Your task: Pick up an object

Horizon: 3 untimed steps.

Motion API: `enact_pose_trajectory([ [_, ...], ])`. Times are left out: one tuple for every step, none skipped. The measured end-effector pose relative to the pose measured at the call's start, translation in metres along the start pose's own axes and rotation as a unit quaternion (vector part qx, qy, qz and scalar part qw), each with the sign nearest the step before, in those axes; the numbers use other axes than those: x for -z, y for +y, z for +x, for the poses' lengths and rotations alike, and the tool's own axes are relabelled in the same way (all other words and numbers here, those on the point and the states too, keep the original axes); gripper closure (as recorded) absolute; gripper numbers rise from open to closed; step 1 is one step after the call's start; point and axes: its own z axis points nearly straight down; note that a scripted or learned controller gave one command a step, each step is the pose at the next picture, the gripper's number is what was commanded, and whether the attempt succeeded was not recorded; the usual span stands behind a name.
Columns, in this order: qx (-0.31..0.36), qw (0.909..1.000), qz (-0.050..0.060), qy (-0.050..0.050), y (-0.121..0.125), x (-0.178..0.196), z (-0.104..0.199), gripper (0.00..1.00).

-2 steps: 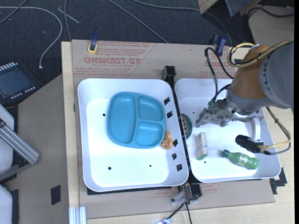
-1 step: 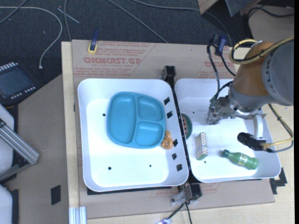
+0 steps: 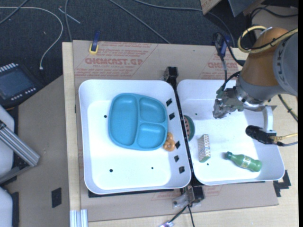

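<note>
In the left shallow white bin (image 3: 90, 126) lies a light-blue plastic plate with three compartments (image 3: 137, 121), and touching its right-hand edge sits a small orange-brown lump (image 3: 169, 142), too small to identify. A dark, rounded green-and-brown object (image 3: 189, 127) lies against the divider at the left wall of the right white bin (image 3: 203, 91), and beside it rests a silvery patterned rectangular block (image 3: 204, 147), then a green plastic bottle (image 3: 245, 161) on its side near the front right corner. The gripper (image 3: 221, 109) hovers over bare bin floor in the upper middle of that bin, well apart from all three candidates; whether its jaws are parted or closed cannot be made out from here, and nothing shows between them. A straight descent would probably close on nothing. The bottle would likely roll if nudged off-centre, and the dark object, so close to the wall, leaves little room for a finger on that side.
</note>
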Motion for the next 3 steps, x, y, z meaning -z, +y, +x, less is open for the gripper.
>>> enact_pose_trajectory([
  [0.0, 1.0, -0.001, 0.0, -0.001, 0.064, 0.004, 1.0],
  [0.0, 1.0, -0.001, 0.0, -0.001, 0.129, 0.003, 1.0],
  [0.002, 1.0, 0.004, 0.002, -0.014, 0.127, 0.063, 1.0],
])
